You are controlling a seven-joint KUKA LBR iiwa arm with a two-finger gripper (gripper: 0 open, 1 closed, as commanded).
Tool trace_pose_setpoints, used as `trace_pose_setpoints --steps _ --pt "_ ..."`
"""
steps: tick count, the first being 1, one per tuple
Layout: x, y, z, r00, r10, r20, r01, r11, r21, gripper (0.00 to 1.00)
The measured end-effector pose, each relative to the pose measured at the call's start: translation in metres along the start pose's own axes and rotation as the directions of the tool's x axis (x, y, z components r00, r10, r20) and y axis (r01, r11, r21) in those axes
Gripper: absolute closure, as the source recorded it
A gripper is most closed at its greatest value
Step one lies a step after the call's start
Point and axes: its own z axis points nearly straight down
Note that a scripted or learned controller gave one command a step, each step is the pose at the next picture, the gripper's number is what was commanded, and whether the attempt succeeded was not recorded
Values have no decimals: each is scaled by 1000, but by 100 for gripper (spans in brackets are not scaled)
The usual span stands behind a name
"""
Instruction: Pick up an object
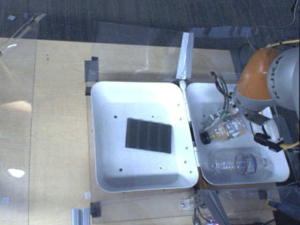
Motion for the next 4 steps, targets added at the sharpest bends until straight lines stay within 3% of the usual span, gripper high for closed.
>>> trace_pose_setpoints --steps 1,2,3,4 --pt "14 28 1 982 191 1 -191 982 -5 0" --pt "-14 -31 0 984 177 3 -177 984 -4 0" --pt "56 -58 -1 988 154 0 -154 988 -7 0" --pt "18 -70 -27 994 109 0 -109 994 0 0"
